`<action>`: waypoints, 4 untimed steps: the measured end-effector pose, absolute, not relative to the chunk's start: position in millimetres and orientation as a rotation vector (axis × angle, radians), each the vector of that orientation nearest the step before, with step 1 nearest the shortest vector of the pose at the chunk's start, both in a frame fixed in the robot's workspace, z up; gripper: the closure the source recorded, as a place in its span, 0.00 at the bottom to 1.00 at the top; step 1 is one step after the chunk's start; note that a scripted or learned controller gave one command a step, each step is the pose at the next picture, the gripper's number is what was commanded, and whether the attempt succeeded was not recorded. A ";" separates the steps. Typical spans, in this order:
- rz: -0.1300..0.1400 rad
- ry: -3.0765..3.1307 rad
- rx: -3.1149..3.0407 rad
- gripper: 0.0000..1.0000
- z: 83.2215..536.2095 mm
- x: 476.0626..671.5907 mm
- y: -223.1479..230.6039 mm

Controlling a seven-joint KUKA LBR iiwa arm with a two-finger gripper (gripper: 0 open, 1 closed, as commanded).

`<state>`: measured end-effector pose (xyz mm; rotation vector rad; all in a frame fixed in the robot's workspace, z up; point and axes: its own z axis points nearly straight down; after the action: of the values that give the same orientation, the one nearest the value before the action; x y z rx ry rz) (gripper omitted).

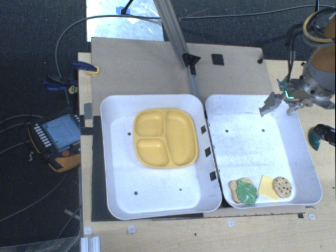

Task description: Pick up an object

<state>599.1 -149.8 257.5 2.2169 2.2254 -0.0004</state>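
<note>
Three small items lie in the near right corner of the right bin (247, 140): a green leafy piece (247, 192) on a tan biscuit, a yellow cheese wedge (268, 188) and a chocolate-chip cookie (282, 187). A yellow divided plate (165, 138) sits in the left bin (157, 193). My gripper (280, 106) hovers over the far right edge of the right bin, well away from the food items. It is open, with nothing between its fingers.
A slanted metal pole (173, 28) comes down to the far edge between the bins. A brown board (136, 67) lies behind the bins. A blue device (58, 135) and cables sit off the bench to the left; a teal object (315, 138) lies right of the right bin.
</note>
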 end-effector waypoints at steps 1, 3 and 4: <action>0.001 2.225 2.216 0.00 258.3 599.5 -149.7; -0.001 2.227 2.216 0.00 157.0 600.9 -133.4; -0.002 2.224 2.221 0.00 105.7 608.4 -140.5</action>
<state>608.4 -140.5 105.7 2.2205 2.2236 -0.0020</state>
